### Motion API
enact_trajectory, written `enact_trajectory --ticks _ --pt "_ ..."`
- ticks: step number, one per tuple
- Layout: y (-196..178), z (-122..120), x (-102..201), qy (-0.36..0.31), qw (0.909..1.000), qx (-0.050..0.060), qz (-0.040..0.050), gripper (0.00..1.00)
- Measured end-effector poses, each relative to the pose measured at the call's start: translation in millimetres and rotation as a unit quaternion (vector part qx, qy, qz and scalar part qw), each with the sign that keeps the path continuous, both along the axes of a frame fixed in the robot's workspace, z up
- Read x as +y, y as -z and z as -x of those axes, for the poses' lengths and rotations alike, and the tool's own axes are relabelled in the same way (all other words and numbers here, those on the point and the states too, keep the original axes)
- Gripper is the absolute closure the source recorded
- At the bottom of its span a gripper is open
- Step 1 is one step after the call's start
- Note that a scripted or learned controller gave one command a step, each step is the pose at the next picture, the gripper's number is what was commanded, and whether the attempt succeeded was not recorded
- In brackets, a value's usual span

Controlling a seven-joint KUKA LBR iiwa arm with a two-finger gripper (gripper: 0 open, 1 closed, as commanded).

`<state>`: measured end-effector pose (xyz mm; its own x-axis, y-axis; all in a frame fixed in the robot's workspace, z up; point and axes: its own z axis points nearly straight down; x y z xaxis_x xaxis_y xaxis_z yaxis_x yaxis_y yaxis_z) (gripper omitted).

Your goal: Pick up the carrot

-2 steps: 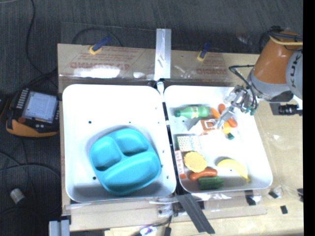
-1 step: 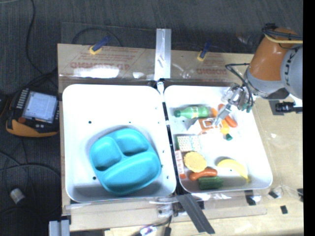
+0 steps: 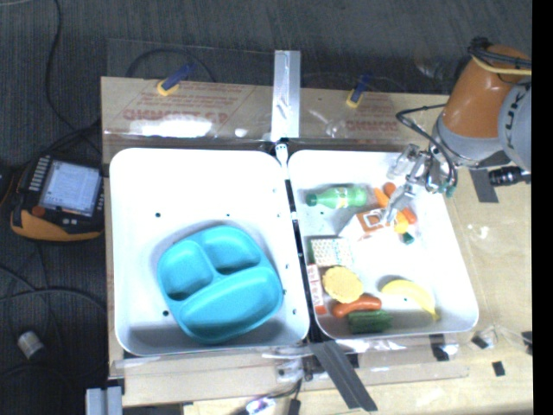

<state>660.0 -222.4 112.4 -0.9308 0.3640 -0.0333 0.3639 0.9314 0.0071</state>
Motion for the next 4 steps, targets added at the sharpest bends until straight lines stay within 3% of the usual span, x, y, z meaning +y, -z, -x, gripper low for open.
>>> enact_trajectory --ticks 1,2,3,4 --pt "-1 5 3 -0.079 0.9968 -0.010 0.0048 0.00" --pt "-17 0 1 -0.108 0.9941 0.014 0.0004 0.00" --pt "-4 9 3 -0.186 0.9825 0.002 0.0034 0.00" --pt "-2 20 5 -0.340 0.9401 -0.006 0.0136 0.00"
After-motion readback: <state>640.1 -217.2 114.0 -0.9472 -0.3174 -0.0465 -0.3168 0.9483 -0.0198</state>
